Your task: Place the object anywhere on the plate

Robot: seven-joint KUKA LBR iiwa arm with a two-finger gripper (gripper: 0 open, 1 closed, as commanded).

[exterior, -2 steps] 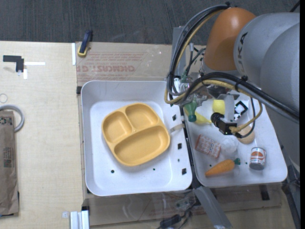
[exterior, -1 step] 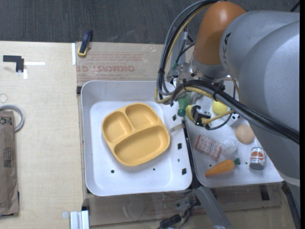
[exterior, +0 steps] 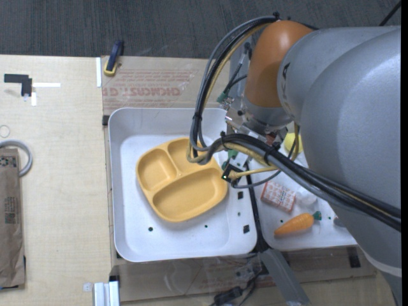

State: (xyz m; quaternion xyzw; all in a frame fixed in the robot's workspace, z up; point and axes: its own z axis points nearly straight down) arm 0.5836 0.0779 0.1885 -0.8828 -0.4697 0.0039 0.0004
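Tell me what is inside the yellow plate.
The plate's two visible compartments hold nothing. Its upper right corner is covered by the arm's cables, so that part can't be checked.

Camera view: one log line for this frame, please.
arm: over the bins' divide | gripper: hidden by wrist | plate: left bin, nothing seen on it | carrot, red-white packet: right bin | placement: not done

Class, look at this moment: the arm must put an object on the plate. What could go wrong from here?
1. The arm and its cables hang over the plate's right edge, so they might snag or nudge it during a move.
2. The carrot and the red-and-white packet lie close together in the right bin, so a grab could catch the wrong one or push both.
3. The plate is tilted in the left bin and might slide if bumped.
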